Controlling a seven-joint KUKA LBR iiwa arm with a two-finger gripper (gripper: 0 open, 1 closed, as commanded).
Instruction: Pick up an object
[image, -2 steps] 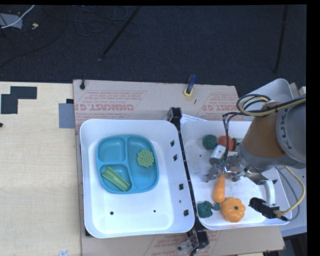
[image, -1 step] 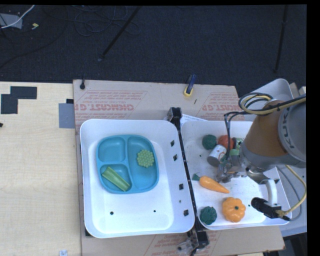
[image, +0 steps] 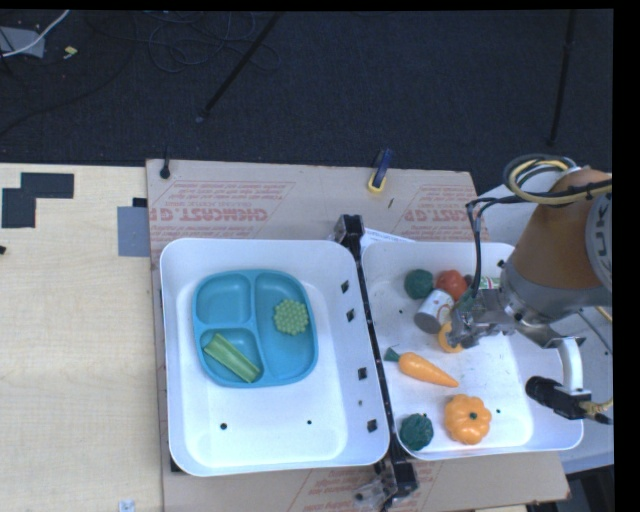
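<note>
My gripper (image: 455, 334) hangs low in the right bin (image: 500, 425), reaching in from the right. Right at its tip lie a small white and grey can (image: 432, 311) and a bit of yellow-orange. Behind it sit a dark green ball (image: 419, 283) and a red tomato (image: 451, 283). An orange carrot (image: 427, 370) lies just in front of the tip. Near the bin's front edge are an orange pumpkin (image: 467, 418) and a dark green broccoli piece (image: 416, 431). The view does not show a thing held.
The left bin (image: 260, 440) holds a blue divided plate (image: 225, 300) with a green bean pod (image: 231, 358) and a round bunch of green grapes (image: 291, 316). A black divider (image: 366, 330) runs between the bins. The arm's grey body and cables cover the right bin's far right side.
</note>
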